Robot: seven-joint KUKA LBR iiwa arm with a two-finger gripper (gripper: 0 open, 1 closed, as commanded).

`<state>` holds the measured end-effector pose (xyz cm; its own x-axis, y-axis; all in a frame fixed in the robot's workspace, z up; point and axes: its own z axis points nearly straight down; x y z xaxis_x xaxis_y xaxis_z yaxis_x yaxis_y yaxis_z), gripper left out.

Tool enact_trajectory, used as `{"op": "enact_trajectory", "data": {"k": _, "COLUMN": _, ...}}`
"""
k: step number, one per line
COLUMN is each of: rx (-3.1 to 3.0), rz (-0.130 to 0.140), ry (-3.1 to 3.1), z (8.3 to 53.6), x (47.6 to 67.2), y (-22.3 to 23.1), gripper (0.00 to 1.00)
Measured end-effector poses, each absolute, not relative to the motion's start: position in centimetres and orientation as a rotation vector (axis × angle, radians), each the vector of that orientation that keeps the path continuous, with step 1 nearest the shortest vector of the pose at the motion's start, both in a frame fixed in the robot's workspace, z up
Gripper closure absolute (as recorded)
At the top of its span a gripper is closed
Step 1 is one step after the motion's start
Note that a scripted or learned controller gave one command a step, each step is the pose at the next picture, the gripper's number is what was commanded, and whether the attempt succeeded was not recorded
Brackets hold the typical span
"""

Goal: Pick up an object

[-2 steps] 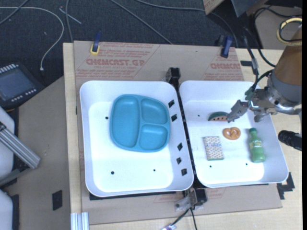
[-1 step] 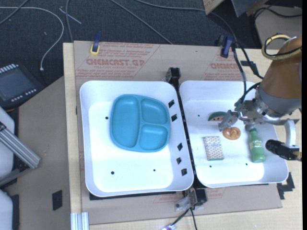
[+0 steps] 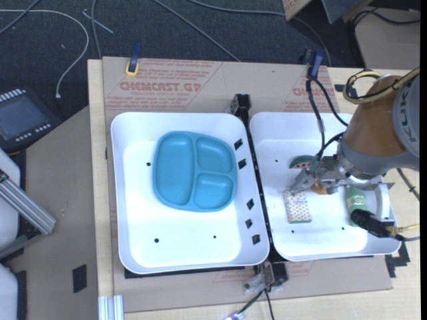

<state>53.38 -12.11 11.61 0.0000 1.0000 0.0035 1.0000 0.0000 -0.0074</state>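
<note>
Seen from above, my arm [image 3: 380, 122] reaches in from the right and lowers my gripper [image 3: 308, 177] into the right bin [image 3: 280, 239]. Whether the gripper is closed or released cannot be told; the wrist housing and nearby clutter obscure it. Just below the gripper, touching or nearly so, lies a small flat packet [image 3: 298, 207] with a speckled, pale surface, resting on the bin floor near its middle. I judge it to be light and probably soft or pliable, so it may buckle or slide on the smooth white plastic when pinched. A hold across its narrow width, near the upper end closest to me, seems best. A green item [image 3: 355, 199] sits to the right of the packet under my wrist, and a dark, partly green object [image 3: 301, 161] lies just above the gripper; both are too small to identify. The left bin [image 3: 133, 179] holds a blue divided plate [image 3: 195, 171], well apart from my work.
</note>
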Motion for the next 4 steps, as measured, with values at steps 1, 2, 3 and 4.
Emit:
{"op": "enact_trajectory", "data": {"k": 1, "rx": -2.220, "rz": -0.007, "ry": -2.219, "z": 8.8, "x": 53.6, "y": -12.0, "gripper": 0.00}}
{"op": "enact_trajectory", "data": {"k": 2, "rx": -2.228, "rz": -0.018, "ry": -2.228, "z": 10.2, "x": 54.0, "y": -12.0, "gripper": 1.00}}
{"op": "enact_trajectory", "data": {"k": 3, "rx": -2.224, "rz": -0.004, "ry": -2.225, "z": 16.5, "x": 53.6, "y": -12.1, "gripper": 1.00}}
{"op": "enact_trajectory", "data": {"k": 4, "rx": -2.224, "rz": -0.006, "ry": -2.226, "z": 20.9, "x": 53.6, "y": -12.3, "gripper": 1.00}}
